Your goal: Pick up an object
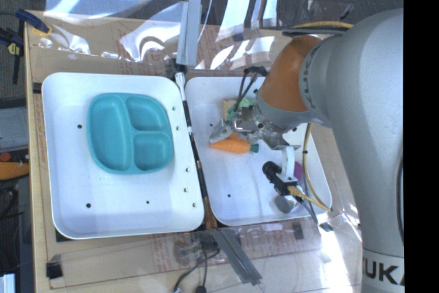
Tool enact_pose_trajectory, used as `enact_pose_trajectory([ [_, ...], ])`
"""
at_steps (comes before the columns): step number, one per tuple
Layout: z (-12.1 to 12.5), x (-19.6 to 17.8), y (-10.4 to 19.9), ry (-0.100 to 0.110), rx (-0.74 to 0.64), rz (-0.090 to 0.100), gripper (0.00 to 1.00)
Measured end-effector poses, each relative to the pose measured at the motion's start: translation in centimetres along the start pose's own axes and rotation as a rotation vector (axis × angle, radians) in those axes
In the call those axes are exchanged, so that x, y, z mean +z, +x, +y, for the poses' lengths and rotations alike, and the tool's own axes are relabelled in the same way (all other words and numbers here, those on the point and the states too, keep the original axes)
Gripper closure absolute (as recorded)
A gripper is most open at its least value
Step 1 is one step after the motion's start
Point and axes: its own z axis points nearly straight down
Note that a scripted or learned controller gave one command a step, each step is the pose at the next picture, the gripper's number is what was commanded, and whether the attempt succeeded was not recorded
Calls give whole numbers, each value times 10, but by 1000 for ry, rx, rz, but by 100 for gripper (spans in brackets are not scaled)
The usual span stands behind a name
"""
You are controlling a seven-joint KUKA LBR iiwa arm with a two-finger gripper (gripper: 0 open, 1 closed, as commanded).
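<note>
- Two white bins sit side by side: the left bin holds a teal divided tray, and the right bin holds the loose items.
- An orange carrot-like piece lies toward the far part of the right bin, near a small greenish item.
- The gripper hangs close over the orange piece; whether it is apart or together cannot be told.
- The piece looks light, smooth and probably slippery. A hold across its thicker middle seems safest, since a tapered end could squirt out.
</note>
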Motion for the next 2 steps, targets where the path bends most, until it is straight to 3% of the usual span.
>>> enact_pose_trajectory([
  [1,-1,11,16,24,-209,7,0],
  [2,-1,3,16,27,-213,7,100],
])
